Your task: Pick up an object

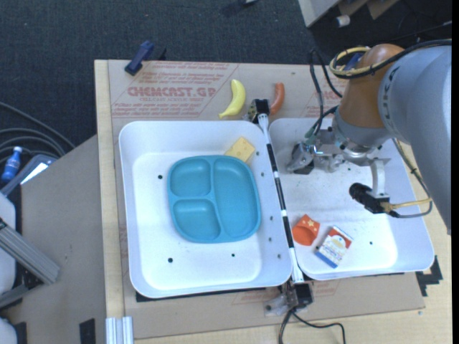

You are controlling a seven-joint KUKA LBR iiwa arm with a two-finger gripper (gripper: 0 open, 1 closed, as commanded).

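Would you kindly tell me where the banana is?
The banana lies on the bench behind the left bin, beside an orange carrot-like toy.

The arm (423, 99) is a thick, rounded tube of smooth pale grey, its surface catching soft highlights. Above the wrist sits a glossy orange band (367, 88), domed at the top and wider than the metal parts below it. Beneath the band comes a short silver-grey collar, then the gripper (305, 156), a cluster of small metallic and dark parts too small to make out in detail. A yellow cable loops beside the top of the orange band, with a touch of blue inside the loop. Thin black cables hang alongside the wrist, and a black block (367, 198) trails a thin yellow cable.
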